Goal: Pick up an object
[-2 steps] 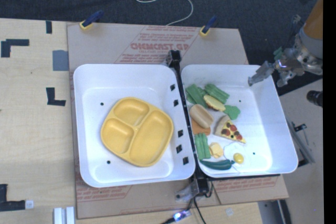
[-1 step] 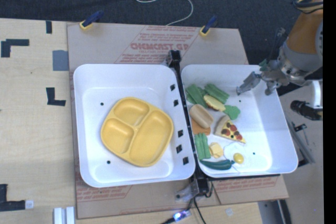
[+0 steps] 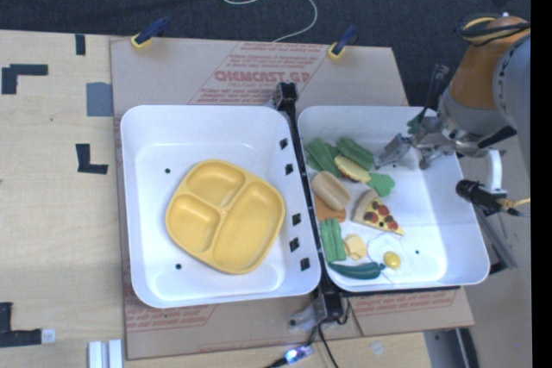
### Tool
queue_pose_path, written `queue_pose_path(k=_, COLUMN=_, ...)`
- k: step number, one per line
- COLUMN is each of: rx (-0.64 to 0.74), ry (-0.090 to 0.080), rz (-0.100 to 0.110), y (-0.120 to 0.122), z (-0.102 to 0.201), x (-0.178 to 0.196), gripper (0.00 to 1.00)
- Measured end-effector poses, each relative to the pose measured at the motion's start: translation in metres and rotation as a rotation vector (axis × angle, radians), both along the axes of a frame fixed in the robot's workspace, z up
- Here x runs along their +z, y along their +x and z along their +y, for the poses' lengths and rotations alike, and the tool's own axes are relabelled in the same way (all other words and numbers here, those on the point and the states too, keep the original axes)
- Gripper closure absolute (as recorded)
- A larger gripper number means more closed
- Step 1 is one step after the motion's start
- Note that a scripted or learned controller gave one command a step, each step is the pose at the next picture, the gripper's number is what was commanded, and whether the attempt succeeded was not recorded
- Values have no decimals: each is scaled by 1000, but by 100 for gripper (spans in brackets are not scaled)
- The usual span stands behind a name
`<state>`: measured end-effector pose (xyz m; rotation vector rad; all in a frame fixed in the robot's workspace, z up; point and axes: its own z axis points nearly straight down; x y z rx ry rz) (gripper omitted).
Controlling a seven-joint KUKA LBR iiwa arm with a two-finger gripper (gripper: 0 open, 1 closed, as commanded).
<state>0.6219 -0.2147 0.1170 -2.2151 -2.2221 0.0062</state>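
I have the gripper (image 3: pixel 398 149) spread and holding nothing at two o'clock in the right bin (image 3: pixel 448 211), and I'd take the pizza slice (image 3: pixel 378 214) at the bin's centre, probably light, stiff plastic, across its narrow sides.

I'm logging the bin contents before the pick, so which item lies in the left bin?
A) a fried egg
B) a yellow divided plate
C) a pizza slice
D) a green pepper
B: the yellow divided plate lies alone in the left bin, while the pizza slice and other toy foods are in the right bin.
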Motion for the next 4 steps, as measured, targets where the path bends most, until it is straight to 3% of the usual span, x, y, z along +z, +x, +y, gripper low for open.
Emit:
queue_pose_path(k=1, rx=0, ry=-1, rz=-4, y=0, z=2, x=-34, gripper=0)
queue_pose_path(k=2, rx=1, ry=-3, rz=-7, y=1, z=2, x=-21, gripper=100)
queue_pose_path(k=4, rx=-1, ry=-1, rz=-8, y=-1, z=6, x=100, gripper=100)
